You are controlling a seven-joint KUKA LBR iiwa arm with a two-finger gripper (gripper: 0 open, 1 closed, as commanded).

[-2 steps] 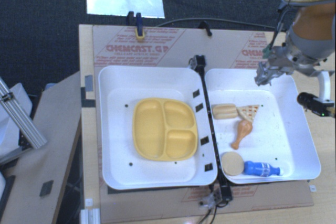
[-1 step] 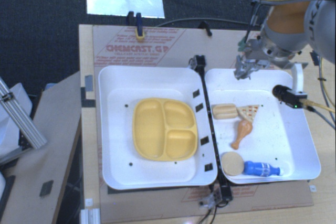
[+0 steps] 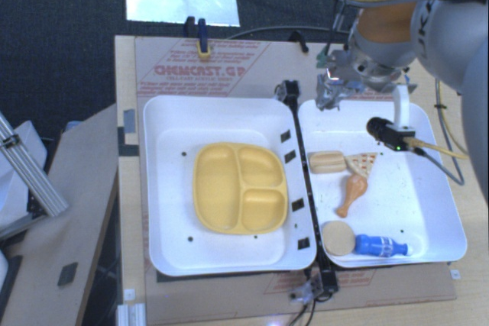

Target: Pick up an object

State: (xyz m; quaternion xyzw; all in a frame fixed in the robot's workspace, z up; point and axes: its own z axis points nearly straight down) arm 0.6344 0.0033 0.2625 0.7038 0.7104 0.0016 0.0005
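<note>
A: Where is the pincer (image 3: 330, 97) sitting right now?

B: It is hanging over the back left corner of the right bin (image 3: 428, 187), above the toys and touching none of them. Whether it is spread or pressed together, I cannot tell from this angle.

A: So what is lying there to pick?

B: All small play food, I am guessing light hollow plastic. A tan bread-like block (image 3: 326, 162) is lying near the divider, with a waffle-patterned wedge (image 3: 362, 163) just beside it. An orange drumstick (image 3: 352, 195) is pointing down and left below the wedge. A flat round cookie (image 3: 338, 237) and a blue bottle (image 3: 380, 246) are lying at the front wall.

A: Which one is looking easiest?

B: The drumstick, I am thinking. Its narrow shaft is giving two sides to close across, though the glossy skin may be slippery. The bottle is lying on its side and is likely to roll; the cookie is flat and is offering only a thin edge.

A: And the left bin (image 3: 172, 187)?

B: It is carrying a yellow divided plate (image 3: 238, 187), smooth, stiff and wide, awkward for two fingers.
</note>
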